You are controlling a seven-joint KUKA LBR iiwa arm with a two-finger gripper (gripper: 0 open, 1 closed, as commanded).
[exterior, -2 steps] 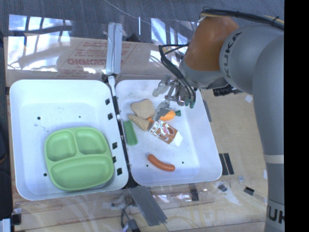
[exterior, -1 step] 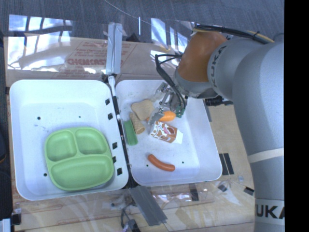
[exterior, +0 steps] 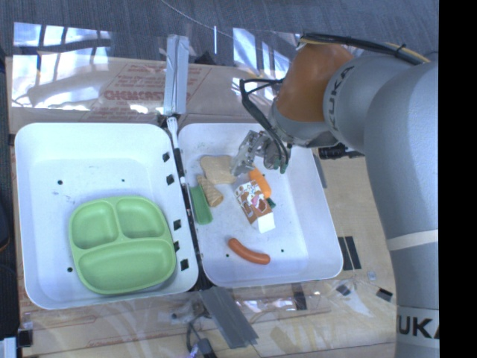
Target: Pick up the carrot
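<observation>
The arm [exterior: 373, 110] reached in from the right, its orange band [exterior: 313, 80] above the wrist, and the pincer [exterior: 257, 157] hung low over the upper middle of the right bin [exterior: 313, 222]. Whether it was wide, narrow or closed on anything could not be told from this slanted view, as the metal parts blurred together.

The carrot [exterior: 260, 183], a short orange piece, lay in the right bin just below the pincer, close to its tip and possibly touching it; that could not be made out. The carrot rested against the upper edge of a small printed carton [exterior: 254, 203], which lay tilted near the bin's middle.

To the left of the carrot, a pale beige slice like bread [exterior: 216, 169] lay flat, with a smaller tan roll-shaped piece [exterior: 213, 194] just below it. A green stick-shaped thing [exterior: 200, 204] lay along the bin's left wall, beside the tan piece. Lower down, well apart from the carrot, a reddish-orange sausage [exterior: 248, 251] lay nearly level on the bin floor.

The left bin [exterior: 45, 170] held a green divided plate [exterior: 122, 242] with three compartments, set toward its lower right corner. Both bins sat side by side on the counter [exterior: 358, 200].
</observation>
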